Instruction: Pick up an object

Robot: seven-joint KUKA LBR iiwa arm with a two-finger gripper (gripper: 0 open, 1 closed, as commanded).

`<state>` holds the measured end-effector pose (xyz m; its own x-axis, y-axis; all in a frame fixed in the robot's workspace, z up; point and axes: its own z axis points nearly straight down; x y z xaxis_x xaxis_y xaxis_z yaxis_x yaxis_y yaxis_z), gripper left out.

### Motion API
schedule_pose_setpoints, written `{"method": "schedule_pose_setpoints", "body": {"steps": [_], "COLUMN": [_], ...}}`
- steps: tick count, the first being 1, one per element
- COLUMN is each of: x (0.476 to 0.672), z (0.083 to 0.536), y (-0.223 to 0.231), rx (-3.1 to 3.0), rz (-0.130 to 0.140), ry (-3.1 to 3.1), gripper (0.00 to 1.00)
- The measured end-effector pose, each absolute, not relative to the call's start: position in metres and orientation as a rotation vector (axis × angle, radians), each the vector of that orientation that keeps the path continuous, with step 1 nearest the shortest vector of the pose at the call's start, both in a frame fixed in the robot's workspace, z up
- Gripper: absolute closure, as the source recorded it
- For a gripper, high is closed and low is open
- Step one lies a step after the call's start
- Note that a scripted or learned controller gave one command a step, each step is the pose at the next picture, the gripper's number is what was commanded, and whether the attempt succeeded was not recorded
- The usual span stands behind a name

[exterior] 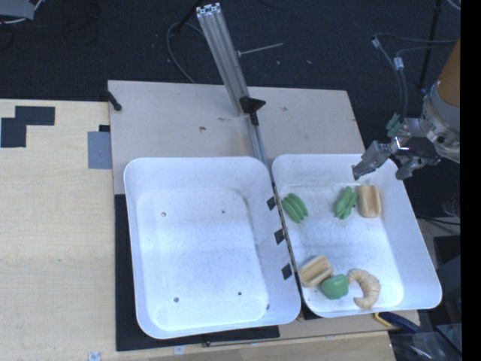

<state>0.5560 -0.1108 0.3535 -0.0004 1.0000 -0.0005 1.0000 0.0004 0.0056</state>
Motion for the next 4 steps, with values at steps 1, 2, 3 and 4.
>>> {"method": "schedule_pose_setpoints", "body": {"steps": [1, 2, 3, 4], "x": [0.584, 0.519, 0.623, 0.531], "z": [0.232, 0.116, 0.212, 0.187], "y": [-0.149, -0.107, -0.138, -0.103], "rx": [2.228, 2.227, 2.217, 2.224], "rz": [-0.01, -0.009, 0.006, -0.003], "ry": [2.225, 2.228, 2.218, 2.224], "gripper": [0.0, 0.0, 0.0, 0.0]}}
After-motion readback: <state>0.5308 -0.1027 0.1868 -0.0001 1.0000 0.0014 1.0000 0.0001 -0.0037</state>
